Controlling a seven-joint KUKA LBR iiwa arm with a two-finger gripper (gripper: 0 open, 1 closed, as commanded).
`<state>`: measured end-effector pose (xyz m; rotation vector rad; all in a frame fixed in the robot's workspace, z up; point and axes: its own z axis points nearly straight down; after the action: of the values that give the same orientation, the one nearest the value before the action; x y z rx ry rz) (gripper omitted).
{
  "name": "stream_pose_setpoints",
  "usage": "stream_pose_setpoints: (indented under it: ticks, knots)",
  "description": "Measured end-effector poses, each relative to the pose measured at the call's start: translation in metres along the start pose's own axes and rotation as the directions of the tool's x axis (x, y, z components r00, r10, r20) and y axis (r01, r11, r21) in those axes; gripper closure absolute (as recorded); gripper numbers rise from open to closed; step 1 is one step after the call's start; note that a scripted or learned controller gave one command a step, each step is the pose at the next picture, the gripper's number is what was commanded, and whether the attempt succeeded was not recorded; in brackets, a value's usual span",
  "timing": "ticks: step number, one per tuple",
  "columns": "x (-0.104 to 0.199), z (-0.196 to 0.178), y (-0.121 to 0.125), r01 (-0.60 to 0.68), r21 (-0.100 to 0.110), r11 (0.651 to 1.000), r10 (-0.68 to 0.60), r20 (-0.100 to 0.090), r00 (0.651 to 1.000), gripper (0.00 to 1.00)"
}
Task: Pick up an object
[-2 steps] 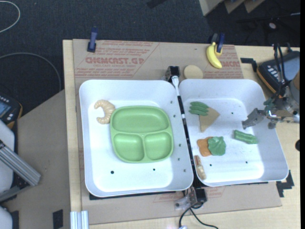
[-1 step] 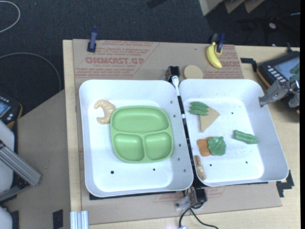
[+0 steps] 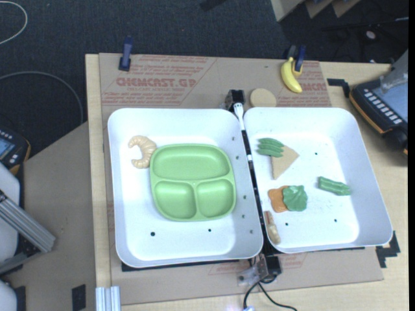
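The left bin (image 3: 123, 193) holds a green divided plate (image 3: 191, 180), with a tan croissant (image 3: 141, 149) just left of its upper corner. In the right bin (image 3: 363, 219) a green pea pod (image 3: 271, 147) rests against a tan triangular wedge (image 3: 284, 163). Below these a leafy green piece (image 3: 296, 197) lies on an orange slice (image 3: 277, 201). Another green pod (image 3: 333, 186) lies alone to the right. A small tan piece (image 3: 271, 227) sits against that bin's left wall.
Behind the bins on the cardboard base lie a yellow banana (image 3: 291, 76) and a round tan disc (image 3: 262, 98). A blue clamp (image 3: 125, 56) grips the base's back left edge. A black and orange device (image 3: 382, 105) sits at the right.
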<state>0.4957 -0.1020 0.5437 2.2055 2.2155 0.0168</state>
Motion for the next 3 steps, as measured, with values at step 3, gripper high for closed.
stream_pose_setpoints:
  ticks: [3]
  knots:
    - [0.0, 0.291, 0.049, -0.007, 0.025, 1.0, 0.007, -0.003, 1.0, 1.0]
